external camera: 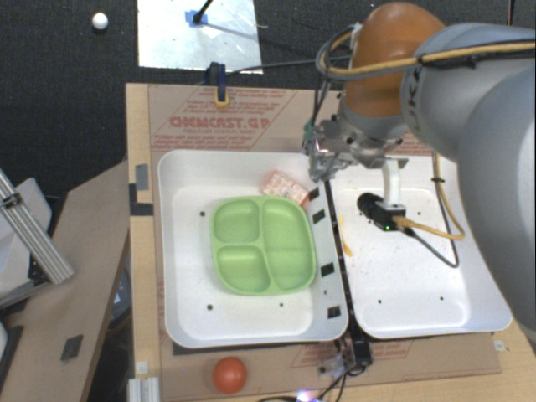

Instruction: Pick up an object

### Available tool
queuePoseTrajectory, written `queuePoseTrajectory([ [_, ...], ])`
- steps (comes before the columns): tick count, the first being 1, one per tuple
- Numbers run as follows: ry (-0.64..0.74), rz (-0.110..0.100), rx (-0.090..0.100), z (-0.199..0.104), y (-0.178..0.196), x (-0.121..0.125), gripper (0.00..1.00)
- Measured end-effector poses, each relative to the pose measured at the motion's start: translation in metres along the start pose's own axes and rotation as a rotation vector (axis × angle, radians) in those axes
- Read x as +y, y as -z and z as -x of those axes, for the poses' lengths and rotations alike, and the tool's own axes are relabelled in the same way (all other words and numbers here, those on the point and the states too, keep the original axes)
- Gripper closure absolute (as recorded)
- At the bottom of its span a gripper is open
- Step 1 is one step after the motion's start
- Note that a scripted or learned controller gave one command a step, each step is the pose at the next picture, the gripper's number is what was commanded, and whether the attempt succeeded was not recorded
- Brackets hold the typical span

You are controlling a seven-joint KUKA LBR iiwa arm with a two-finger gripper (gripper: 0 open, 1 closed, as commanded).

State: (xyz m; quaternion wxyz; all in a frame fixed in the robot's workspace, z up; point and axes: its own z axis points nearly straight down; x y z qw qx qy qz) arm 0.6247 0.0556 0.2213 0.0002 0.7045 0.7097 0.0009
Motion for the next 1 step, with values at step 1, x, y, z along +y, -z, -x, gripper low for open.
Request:
queuePoseTrajectory([
  [1, 0.001, 0.000, 0.000, -0.0552, -0.0074, -0.0036, 1.00],
])
